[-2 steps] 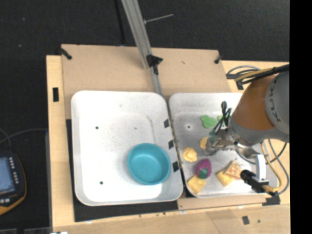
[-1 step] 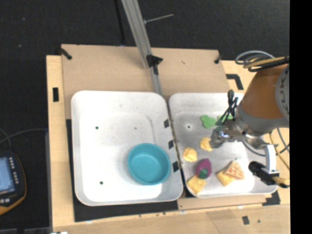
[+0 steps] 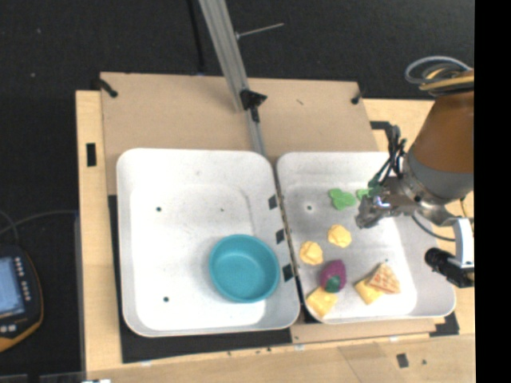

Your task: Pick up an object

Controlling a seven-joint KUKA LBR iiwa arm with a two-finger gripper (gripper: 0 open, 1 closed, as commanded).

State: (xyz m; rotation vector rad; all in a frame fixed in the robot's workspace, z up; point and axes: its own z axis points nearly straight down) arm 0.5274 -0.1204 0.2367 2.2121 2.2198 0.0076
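Seen from above: two white bins side by side on a bench, centre frame. Left bin [image 3: 160,190] w/ a teal bowl [image 3: 243,267] at its lower right, near the divider. Right bin [image 3: 319,174] w/ small toy foods: green piece [image 3: 342,199] upper centre, two yellow lumps [image 3: 339,235] [image 3: 310,252] mid, a purple-and-green item [image 3: 334,275] below them, touching a yellow block [image 3: 322,302] at the bottom rim, and an orange-yellow wedge [image 3: 378,282] lower right. Arm in from right of frame, orange band cut off at the edge; gripper [image 3: 370,211] low over the right bin, just right of the green piece. Jaw state: can't tell, fingers lost in dark wrist hardware & cables. Metal pole [image 3: 227,50] slanting down from top centre to the bins' junction. Handheld device [image 3: 14,290] at lower left, partly cut off.
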